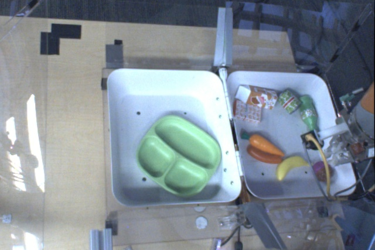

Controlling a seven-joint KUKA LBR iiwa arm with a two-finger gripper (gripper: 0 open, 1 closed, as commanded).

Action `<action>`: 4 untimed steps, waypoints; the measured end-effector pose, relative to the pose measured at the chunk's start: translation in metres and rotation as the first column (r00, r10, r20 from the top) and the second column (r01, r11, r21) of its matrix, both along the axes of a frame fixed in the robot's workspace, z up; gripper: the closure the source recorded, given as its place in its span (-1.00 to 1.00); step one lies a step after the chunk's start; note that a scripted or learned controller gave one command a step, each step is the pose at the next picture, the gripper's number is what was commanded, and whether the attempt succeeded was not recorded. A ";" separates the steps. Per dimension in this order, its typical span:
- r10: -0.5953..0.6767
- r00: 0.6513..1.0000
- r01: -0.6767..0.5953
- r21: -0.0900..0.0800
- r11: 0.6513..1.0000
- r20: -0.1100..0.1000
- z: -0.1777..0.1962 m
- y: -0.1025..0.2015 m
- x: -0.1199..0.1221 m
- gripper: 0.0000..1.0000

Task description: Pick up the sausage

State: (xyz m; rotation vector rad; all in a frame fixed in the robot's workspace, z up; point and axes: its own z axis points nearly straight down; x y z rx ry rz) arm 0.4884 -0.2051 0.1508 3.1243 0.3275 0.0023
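Glossy, curved sausage (265, 155) lies under the tapered carrot (266, 143); end effector (345, 146) state: cannot tell.

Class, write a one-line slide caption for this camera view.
Sausage beside carrot and banana in right bin; green plate in left.
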 end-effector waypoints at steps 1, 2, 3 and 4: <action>0.352 0.936 -0.352 0.001 0.936 0.000 -0.032 0.000 -0.001 1.00; 0.557 0.831 -0.557 -0.007 0.831 0.003 0.035 -0.001 0.001 1.00; 0.438 0.899 -0.438 0.001 0.899 -0.001 -0.010 0.009 -0.001 1.00; 0.039 0.999 -0.039 0.000 0.999 0.001 -0.013 0.020 0.000 1.00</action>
